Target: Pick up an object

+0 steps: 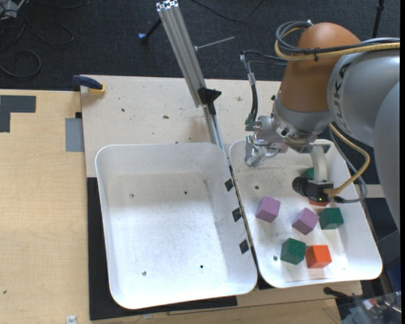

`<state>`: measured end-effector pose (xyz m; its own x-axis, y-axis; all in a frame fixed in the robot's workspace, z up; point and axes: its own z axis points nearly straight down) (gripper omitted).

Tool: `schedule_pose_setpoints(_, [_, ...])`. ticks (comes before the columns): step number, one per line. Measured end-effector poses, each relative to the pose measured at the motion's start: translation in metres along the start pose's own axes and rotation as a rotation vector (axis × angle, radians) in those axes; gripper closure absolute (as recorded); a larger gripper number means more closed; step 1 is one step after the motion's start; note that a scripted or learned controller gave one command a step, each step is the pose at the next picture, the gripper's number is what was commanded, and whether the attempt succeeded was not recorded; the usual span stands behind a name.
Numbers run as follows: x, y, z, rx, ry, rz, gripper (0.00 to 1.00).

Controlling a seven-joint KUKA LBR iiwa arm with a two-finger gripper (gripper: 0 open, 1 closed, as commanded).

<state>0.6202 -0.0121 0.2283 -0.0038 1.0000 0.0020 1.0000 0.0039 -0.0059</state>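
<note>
Several cubes lie in the right bin [364, 265]: a purple cube [268, 208], a second purple cube [305, 220], a dark green cube [331, 217], another green cube [293, 251] and an orange cube [318, 256]. My gripper [256, 154] hangs over the far left corner of the right bin, above bare floor. It is well behind the nearest purple cube and apart from every cube. I see nothing held in it.
The left bin [121, 181] stands beside the right one, and their shared rim [235, 201] carries black clips. A slanted aluminium bar [185, 52] rises behind the bins. A blue and yellow clamp [88, 83] sits at the bench's far left corner.
</note>
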Motion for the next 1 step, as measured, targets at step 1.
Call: schedule_pose_setpoints(1, [0.0584,0.0036,-0.0058,-0.004,0.000,-0.001,1.00])
